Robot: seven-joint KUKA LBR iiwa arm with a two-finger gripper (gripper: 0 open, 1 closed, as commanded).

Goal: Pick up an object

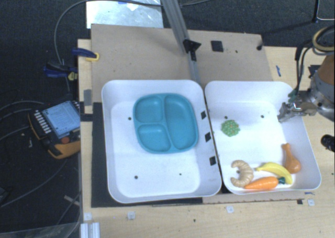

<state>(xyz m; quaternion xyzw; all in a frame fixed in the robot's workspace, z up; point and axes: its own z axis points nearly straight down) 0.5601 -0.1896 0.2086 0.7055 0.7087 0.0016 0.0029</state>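
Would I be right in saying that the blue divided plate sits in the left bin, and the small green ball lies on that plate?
Not quite. The blue divided plate does sit in the left white bin, but the camera view shows the small green ball lying on the floor of the right white bin, apart from the plate.

Green ball [230, 127] stands apart; croissant [241, 173], banana [276, 169], carrot [260, 183] crowd together.

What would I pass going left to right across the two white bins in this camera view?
Blue divided plate → green ball → croissant → carrot → banana → orange drumstick-shaped toy → the gripper at the right bin's edge.
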